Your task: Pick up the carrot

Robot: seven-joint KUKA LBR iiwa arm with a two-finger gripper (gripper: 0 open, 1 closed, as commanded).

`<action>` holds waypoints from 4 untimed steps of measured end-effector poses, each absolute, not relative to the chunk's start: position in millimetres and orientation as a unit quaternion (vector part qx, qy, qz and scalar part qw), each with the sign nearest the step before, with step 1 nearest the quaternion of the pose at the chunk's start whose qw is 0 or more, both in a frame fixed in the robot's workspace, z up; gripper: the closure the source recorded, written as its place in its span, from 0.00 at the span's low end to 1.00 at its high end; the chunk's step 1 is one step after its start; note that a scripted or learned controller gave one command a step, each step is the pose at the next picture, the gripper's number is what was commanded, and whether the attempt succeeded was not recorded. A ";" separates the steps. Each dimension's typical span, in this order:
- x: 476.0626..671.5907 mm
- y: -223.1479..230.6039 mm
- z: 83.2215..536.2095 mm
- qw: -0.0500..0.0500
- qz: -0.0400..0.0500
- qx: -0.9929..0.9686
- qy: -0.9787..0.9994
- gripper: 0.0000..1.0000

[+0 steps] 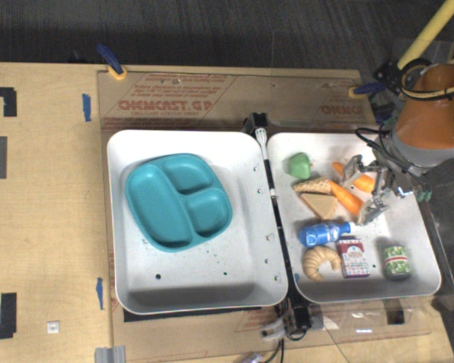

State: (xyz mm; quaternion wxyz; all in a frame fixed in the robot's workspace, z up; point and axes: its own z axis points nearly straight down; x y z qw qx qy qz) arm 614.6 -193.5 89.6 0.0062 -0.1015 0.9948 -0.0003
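1. I am over the right bin [431,274], near its back right corner, and my gripper [369,187] hangs low above the pile of toy food there.
2. My fingers stand apart with nothing pinched between them. One metal finger [376,205] points down just beside the carrot's near side; the other sits by its far end.
3. The carrot [350,190] lies flat in the back half of the right bin, slanting from the back toward the middle. It leans on a tan wedge [320,202] and touches a waffle cone [312,185].
4. A green piece [299,163] sits further toward the bin's back left corner. Nearer the front edge are a blue bottle [323,234], a croissant [321,262], a small red carton [353,258] and a green can [396,261].
5. The left bin [121,225] carries a teal divided plate [179,200].
6. I judge the carrot a light, stiff plastic toy, smooth and tapered, so it may slide out toward the thin tip.
7. I would take it across the thick middle, fingers square to its length, clear of the wedge and cone.
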 end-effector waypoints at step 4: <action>585.6 -186.7 102.7 0.003 0.000 -0.267 0.964 0.00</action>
